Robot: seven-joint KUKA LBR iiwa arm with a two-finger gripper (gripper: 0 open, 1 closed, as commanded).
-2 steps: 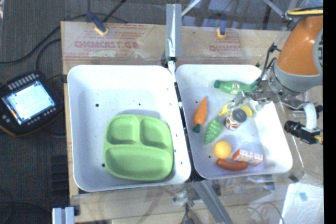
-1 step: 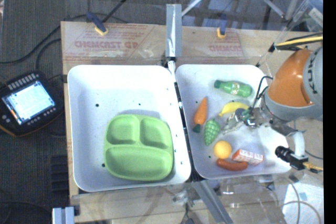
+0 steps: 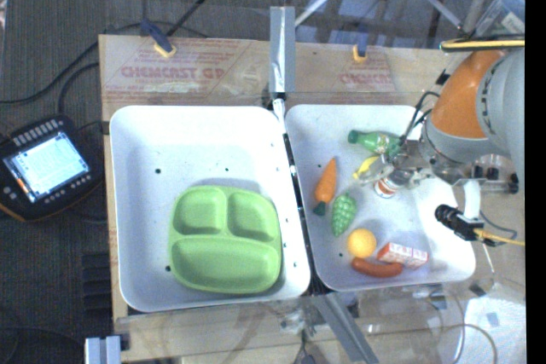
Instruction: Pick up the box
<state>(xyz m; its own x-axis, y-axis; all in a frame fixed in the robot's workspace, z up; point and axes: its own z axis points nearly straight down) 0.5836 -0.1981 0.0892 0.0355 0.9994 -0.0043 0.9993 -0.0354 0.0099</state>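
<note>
The box [image 3: 403,253] is small, red and white, and lies flat near the front edge of the right bin [image 3: 444,264]. A red sausage [image 3: 376,268] touches its left front side and an orange [image 3: 362,243] sits just to its left. My gripper [image 3: 394,173] hangs over the middle of the right bin, well behind the box and apart from it. It is low over a small red and white round object [image 3: 386,188], with a yellow piece [image 3: 367,168] at its left. The box is not between the fingers.
A green bottle [image 3: 368,138] lies at the back of the right bin, with a carrot [image 3: 325,180] and a green bumpy fruit [image 3: 343,214] along its left side. The left bin [image 3: 145,149] holds a green divided tray [image 3: 227,240]. The arm's cables [image 3: 461,222] hang over the right rim.
</note>
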